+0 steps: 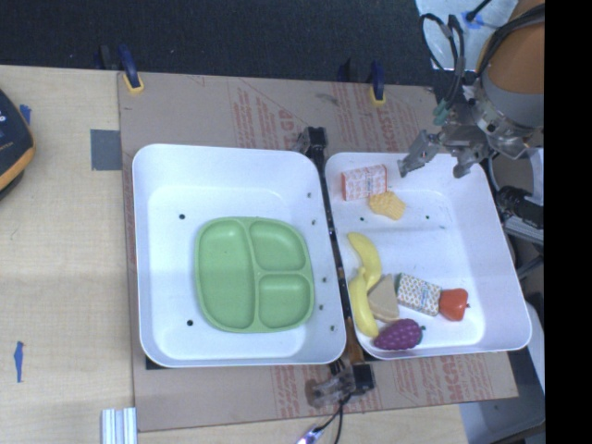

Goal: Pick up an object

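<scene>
My gripper [437, 162] hangs over the far edge of the right bin [499, 266], its two fingers spread apart with nothing between them. Just to its left in the bin lie a red and white carton [363, 182] and a yellow wedge [388, 205]. Toward the near side of the bin lie two bananas [364, 280], a tan slice [382, 298], a patterned small box [418, 294], a red tomato-like piece [453, 304] and a purple grape bunch [399, 335].
The left bin [166, 183] holds a green divided plate [253, 273]. Clamps sit between the bins at the far [315, 140] and near [338, 387] ends. A dark device [13, 141] lies at the bench's left edge.
</scene>
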`<state>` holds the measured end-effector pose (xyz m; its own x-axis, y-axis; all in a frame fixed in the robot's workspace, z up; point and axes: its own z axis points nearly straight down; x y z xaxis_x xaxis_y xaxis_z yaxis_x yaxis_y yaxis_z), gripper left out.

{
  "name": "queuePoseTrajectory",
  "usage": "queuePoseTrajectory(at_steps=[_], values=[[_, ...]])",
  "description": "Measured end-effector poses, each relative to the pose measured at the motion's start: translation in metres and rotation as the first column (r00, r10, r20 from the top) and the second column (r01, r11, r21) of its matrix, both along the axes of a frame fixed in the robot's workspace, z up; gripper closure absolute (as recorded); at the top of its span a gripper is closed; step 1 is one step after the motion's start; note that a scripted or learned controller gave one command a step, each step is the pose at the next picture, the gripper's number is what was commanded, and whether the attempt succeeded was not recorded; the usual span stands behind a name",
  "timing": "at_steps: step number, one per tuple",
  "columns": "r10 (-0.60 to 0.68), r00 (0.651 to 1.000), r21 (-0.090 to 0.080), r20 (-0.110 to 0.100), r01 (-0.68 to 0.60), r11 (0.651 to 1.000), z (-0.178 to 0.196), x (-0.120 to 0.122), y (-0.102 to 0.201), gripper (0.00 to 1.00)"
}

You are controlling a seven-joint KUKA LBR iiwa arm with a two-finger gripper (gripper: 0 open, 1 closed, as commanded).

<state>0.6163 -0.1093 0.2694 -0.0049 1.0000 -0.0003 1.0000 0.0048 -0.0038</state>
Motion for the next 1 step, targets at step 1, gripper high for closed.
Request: queuePoseTrajectory(at_steps=[1], values=[[0.001,1.0,-0.001,-0.001,-0.001,1.0,-0.0783,-0.0091,0.0443,0.0]])
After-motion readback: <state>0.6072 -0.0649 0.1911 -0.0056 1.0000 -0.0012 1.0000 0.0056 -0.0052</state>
